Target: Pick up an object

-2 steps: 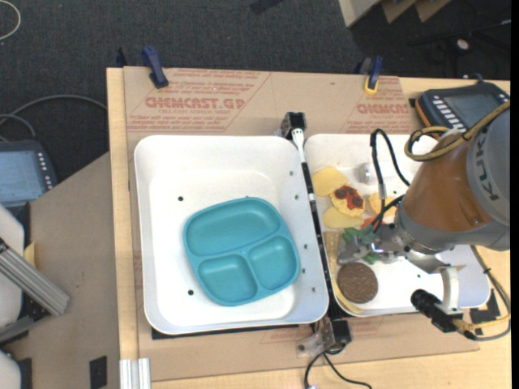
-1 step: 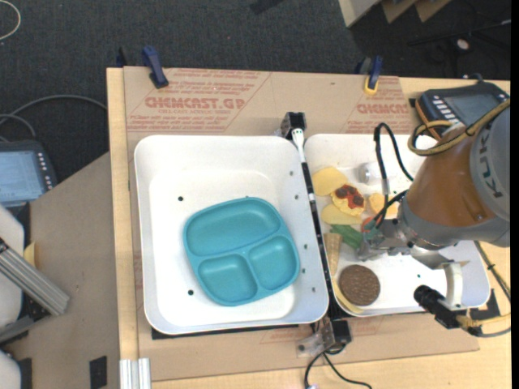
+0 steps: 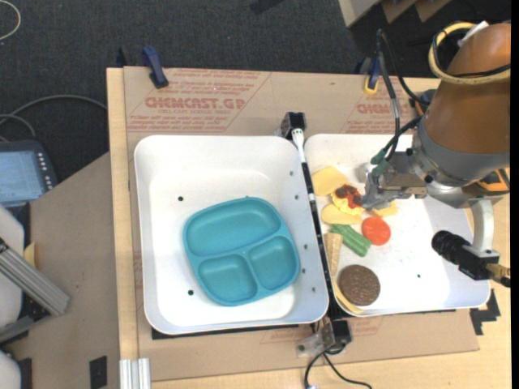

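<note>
The arm enters from the right of the frame, and its hand (image 3: 375, 191) hangs low over the upper left part of the right bin (image 3: 442, 286), right above a cluster of small toy foods. Whether it is apart or together cannot be told from this slant, and nothing shows as gripped, so the step in hand looks like the descent onto a target rather than a lift. The likeliest targets lie directly under it: a dark red piece (image 3: 347, 193) on the yellow pieces (image 3: 334, 211), with an orange-red tomato (image 3: 375, 231) just below and a green piece (image 3: 349, 239) beside it. The next move calls for settling on one item, closing squarely on it, then rising straight up. The crowding is the trouble: these pieces touch or overlap, so a neighbour may be nudged or caught as well. A brown round cookie (image 3: 358, 284) sits apart near the bin's lower left corner. The left bin (image 3: 162, 168) holds a blue divided plate (image 3: 241, 250), well away from the action, and both bins rest on the desk (image 3: 122, 217).
</note>
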Tool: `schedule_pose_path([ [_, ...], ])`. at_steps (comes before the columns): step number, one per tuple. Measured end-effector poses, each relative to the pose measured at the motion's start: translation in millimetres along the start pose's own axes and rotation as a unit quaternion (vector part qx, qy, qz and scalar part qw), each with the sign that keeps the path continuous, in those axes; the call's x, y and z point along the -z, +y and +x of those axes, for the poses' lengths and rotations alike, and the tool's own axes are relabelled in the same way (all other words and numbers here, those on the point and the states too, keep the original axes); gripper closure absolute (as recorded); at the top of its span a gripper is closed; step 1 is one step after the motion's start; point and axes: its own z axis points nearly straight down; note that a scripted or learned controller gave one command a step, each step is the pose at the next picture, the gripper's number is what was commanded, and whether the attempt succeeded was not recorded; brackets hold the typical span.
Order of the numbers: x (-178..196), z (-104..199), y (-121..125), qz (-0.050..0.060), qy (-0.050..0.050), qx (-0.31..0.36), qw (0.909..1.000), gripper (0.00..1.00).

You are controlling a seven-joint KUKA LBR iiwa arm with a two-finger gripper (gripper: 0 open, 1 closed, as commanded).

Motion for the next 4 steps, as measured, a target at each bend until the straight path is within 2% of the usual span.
schedule_pose_path([
  [1, 6.8, 73.8, -4.8, 0.007, 0.000, -0.001, 1.0000, 1.00],
  [2, 97.7, 185.2, -11.9, 0.004, 0.003, 0.002, 1.0000, 1.00],
  [3, 255.6, 186.6, 21.6, -0.001, 0.003, -0.004, 1.0000, 1.00],
  [4, 87.6, 189.3, 16.7, 0.018, -0.004, -0.005, 0.9998, 1.00],
])
